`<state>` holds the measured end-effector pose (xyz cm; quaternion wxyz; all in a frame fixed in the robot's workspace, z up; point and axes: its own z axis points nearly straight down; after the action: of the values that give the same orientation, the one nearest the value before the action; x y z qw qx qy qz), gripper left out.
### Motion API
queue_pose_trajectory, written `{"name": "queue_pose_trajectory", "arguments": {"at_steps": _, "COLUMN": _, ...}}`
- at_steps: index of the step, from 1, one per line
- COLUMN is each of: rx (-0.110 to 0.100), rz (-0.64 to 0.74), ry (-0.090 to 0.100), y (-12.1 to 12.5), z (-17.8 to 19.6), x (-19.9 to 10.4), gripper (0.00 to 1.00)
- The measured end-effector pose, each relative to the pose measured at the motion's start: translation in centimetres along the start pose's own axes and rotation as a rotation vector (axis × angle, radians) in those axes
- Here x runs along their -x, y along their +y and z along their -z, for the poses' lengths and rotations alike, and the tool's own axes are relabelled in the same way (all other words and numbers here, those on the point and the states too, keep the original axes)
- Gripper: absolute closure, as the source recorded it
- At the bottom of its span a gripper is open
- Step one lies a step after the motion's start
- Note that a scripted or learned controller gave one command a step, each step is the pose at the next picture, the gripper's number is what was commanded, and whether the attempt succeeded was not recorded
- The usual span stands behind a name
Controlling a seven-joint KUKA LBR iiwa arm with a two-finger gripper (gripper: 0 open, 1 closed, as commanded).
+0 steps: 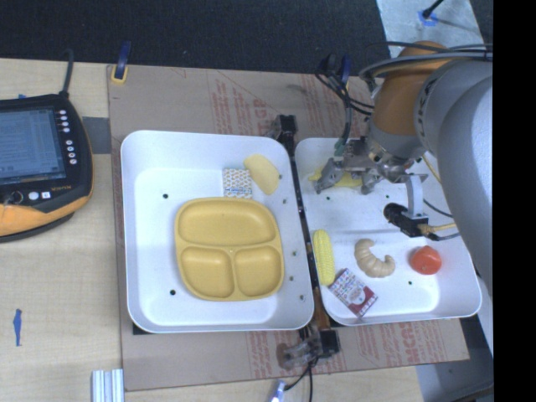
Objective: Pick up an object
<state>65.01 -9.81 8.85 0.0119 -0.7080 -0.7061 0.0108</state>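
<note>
Pincer (350,177) is low over the far end of the right-hand shallow white plastic bin (452,304), metal fingers spread, pinching nothing. I'd call this the approach: no target committed yet. A small yellow piece (319,175) lies just beside its left finger, the nearest candidate; next it must centre and descend. Further out: a knobbly yellow corn cob (323,257), curved tan croissant (373,258), glossy red tomato (425,260), crinkly red-and-white packet (352,292).
</note>
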Motion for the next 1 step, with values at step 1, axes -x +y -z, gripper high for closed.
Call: {"name": "queue_pose_trajectory", "arguments": {"at_steps": 1, "rx": 0.000, "rz": 0.001, "ry": 0.004, "y": 0.01, "z": -0.07, "x": 1.97, "gripper": 0.00}}
